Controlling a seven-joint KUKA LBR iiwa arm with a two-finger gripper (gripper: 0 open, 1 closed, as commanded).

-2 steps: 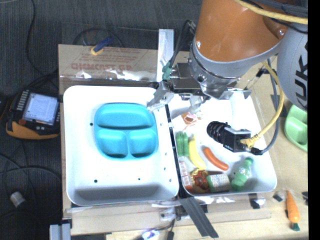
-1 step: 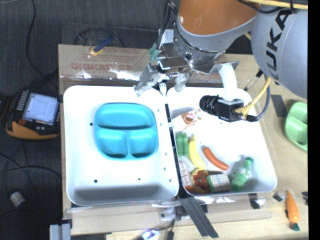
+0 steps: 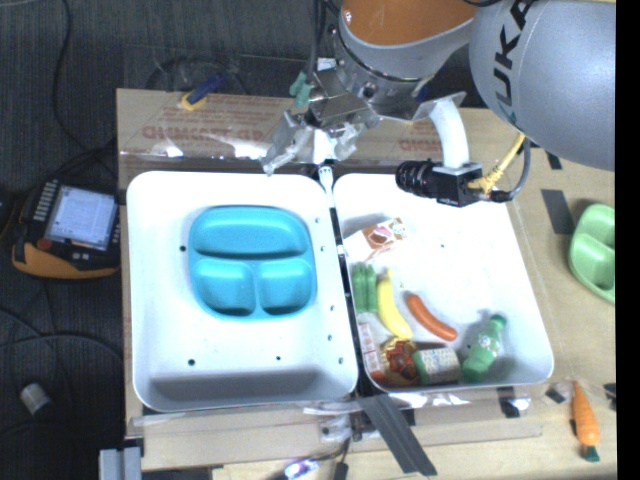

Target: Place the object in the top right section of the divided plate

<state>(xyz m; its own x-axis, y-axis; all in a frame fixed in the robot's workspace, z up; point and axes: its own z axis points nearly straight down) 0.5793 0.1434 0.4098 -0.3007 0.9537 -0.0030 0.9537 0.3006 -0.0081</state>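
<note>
A KUKA arm's gripper (image 3: 318,133) hangs above the far rim where two white bins meet; whether its jaws are apart or together cannot be told from this angle. The blue divided plate (image 3: 250,261) sits bare in the left bin (image 3: 160,368), so no placement is done. Candidates lie in the right bin (image 3: 520,268): a banana (image 3: 392,308), a hot dog (image 3: 431,315), a green bottle (image 3: 484,345), a green vegetable (image 3: 364,286) and a small packet (image 3: 386,234). Picking and transfer both appear ahead. Room is open above the plate; items crowd the right bin's near-left corner beside the shared wall.
</note>
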